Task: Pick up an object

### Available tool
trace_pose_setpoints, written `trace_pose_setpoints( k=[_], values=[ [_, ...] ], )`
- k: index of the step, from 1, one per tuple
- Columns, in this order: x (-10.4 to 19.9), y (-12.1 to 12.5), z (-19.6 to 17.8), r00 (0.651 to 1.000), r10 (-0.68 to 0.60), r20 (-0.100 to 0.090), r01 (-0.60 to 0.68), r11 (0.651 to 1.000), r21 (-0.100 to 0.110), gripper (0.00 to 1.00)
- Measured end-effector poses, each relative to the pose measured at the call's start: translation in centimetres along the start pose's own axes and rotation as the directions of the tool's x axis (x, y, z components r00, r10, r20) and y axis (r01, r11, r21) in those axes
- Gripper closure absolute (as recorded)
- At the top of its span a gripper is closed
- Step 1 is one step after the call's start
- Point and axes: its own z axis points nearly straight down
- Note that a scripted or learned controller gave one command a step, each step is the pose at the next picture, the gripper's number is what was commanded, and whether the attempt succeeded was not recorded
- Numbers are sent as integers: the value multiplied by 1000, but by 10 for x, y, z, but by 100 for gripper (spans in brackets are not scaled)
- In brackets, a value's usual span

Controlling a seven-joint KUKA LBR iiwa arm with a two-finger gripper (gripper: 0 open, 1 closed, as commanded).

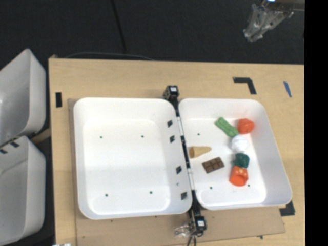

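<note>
My gripper (pixel 254 31) hangs high at the top right, beyond the far edge of the bench and well away from both bins. The right bin (pixel 266 188) holds several small objects: a green block (pixel 226 126), an orange-red piece (pixel 245 126), a white ball (pixel 239 143), a dark green piece (pixel 241 160), an orange-red piece (pixel 238 176), a brown chocolate-like bar (pixel 212 164) and a tan cone (pixel 199 151). Nothing shows between the fingers.
The left bin (pixel 87 199) lies beside the right one, joined at a central divider with black clips (pixel 180 152). White boxes (pixel 18 137) stand at the left of the bench. Black and blue markers lie on the wooden bench top at the far right.
</note>
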Motion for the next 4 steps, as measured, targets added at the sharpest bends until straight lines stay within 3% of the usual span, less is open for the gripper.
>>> trace_pose_setpoints(
  k=[1,2,4],
  values=[
    [-8,-14,-20,1000,0,0,0,1000,-1,100],
    [-47,13,67,1000,3,2,-3,1000,6,100],
    [-37,15,40,1000,-1,1,1,1000,-1,100]
  ],
)
